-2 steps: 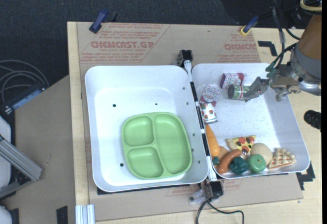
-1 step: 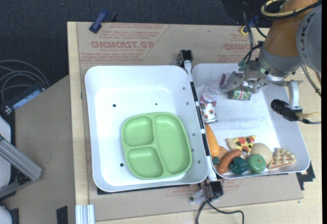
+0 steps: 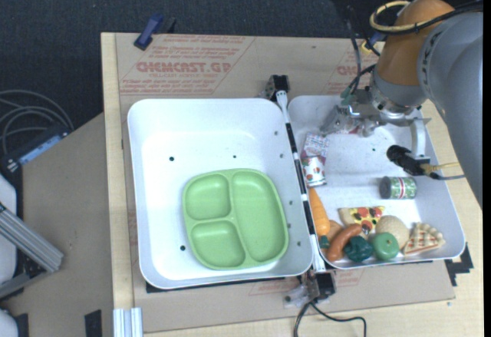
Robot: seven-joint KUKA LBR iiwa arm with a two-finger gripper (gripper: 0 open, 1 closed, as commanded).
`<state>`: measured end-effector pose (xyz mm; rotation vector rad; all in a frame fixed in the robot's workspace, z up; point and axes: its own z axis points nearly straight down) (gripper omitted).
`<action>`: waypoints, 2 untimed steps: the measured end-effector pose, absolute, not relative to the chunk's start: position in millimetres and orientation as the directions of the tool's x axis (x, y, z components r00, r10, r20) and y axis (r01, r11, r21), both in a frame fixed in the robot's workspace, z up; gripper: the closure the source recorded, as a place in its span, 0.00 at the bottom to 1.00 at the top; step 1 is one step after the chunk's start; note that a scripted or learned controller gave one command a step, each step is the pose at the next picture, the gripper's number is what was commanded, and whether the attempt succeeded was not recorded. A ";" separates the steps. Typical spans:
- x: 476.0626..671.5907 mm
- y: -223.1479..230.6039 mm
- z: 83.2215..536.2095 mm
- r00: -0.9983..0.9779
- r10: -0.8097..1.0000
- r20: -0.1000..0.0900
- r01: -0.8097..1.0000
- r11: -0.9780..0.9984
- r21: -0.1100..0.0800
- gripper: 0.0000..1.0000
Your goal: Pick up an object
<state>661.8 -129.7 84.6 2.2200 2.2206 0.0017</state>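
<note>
Brown board bench (image 3: 192,67) under glossy white bins (image 3: 153,174), ridged green plastic tray (image 3: 234,218).

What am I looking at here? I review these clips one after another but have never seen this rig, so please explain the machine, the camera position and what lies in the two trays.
This is one picture from a fixed camera above a bench, looking down at a slant. The grey machine with the orange band at the upper right is a robot arm, reaching in from the right. Its gripper hangs over the far end of the right bin; I cannot make out its fingers or anything held.

The left bin holds a green divided plate. The right bin holds toy food and small items: a small can, a carrot, a pizza slice, a waffle piece, a green piece and a small printed packet by the left wall.

Its job is to pick one object up.
</note>
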 end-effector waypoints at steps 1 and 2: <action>588.0 -219.5 88.9 -0.003 1.000 0.009 1.000 0.003 -0.003 0.00; 558.4 -219.2 85.1 -0.004 1.000 0.008 1.000 0.004 -0.001 0.00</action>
